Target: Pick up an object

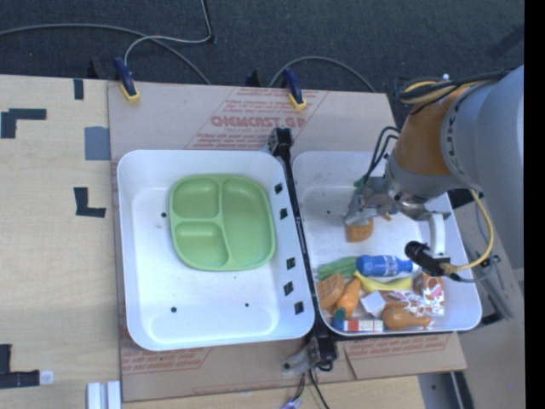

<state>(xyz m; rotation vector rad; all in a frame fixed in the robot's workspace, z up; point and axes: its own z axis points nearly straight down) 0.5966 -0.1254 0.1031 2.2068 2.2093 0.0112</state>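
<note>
Over the right-hand white bin (328, 186), the grey arm with its orange band (430, 139) reaches in from the right edge, and its gripper (364, 215) hangs low above the bin floor. Between the fingers sits a small orange-brown object (359, 228), with the dark fingertips closed against its top; it looks slightly raised or just touching the bin floor, and which cannot be told. Toward the near end of this same bin lies a heap of other items: a blue bottle (385, 267) with a white cap, a yellow banana-like piece (381, 283) just below it, a green item (334, 267) to its left, an orange carrot shape (347, 295), a brown bread-like piece (402, 317) and a small flat box (362, 324) along the near wall. Left of this bin, touching it along a black divider (289, 220), stands the second white bin (140, 254), holding a light green divided tray (221, 221) with three compartments. Both bins rest on a brown cardboard sheet (221, 122) clamped at its far edge.
</note>
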